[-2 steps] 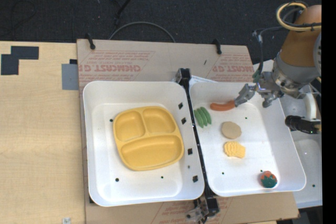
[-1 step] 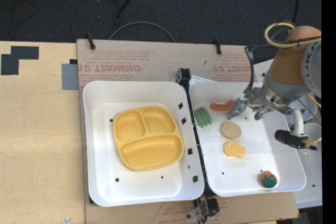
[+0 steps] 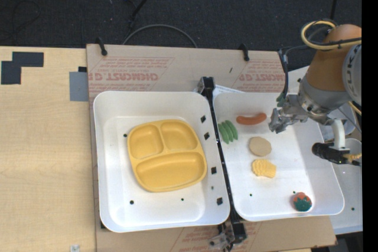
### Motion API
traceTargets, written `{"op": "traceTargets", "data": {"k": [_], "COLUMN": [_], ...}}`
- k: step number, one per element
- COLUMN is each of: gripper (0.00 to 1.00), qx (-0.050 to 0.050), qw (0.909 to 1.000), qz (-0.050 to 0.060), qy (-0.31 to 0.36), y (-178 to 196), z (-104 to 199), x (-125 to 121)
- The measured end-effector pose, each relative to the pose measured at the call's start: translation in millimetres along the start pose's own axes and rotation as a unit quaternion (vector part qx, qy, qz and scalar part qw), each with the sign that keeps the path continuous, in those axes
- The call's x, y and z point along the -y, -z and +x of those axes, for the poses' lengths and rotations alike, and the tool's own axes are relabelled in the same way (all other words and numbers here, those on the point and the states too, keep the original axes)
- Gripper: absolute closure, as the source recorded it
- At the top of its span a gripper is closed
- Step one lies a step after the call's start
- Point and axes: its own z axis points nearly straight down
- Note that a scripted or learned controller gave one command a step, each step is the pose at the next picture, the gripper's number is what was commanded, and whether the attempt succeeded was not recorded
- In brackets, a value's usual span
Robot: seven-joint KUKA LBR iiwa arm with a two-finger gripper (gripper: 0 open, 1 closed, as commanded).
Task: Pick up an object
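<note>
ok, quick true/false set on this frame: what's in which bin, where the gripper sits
1. The yellow divided tray lies in the left bin. True.
2. The green bean pods lie in the left bin. False: they lie in the right bin, near the divider.
3. The gripper is over the right bin, beside the sausage. True.
4. The corn piece sits on the tray. False: it lies on the right bin's floor, below the tan round piece.
</note>
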Motion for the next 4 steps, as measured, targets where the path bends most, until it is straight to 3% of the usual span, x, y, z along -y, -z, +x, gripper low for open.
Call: {"op": "traceTargets", "data": {"k": [3,4], "gripper": [1.0,1.0], "qx": [0.001,-0.001], "qw": [1.0,1.0], "qz": [-0.003,-0.001], "qy": [0.001,0.002], "y": [131,133], "z": [-9,44], "x": [-13,-4]}}
